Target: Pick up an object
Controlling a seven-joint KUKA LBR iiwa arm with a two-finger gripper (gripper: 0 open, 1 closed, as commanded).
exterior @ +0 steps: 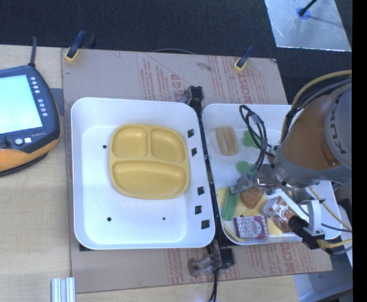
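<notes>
Teach pendant (14, 121) at left, blue clamps (76, 45) on cardboard sheet (146, 74)

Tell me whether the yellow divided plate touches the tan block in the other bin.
Apart. The camera view shows the yellow divided plate in the left bin and the tan block across the divider.

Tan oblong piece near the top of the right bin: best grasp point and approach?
Judging from this view, take the tan oblong piece across its short width at mid-length, coming straight down. It lies flat with its long axis running up the bin, and its sides look bare. The gripper sits lower, among the cluttered items.
</notes>
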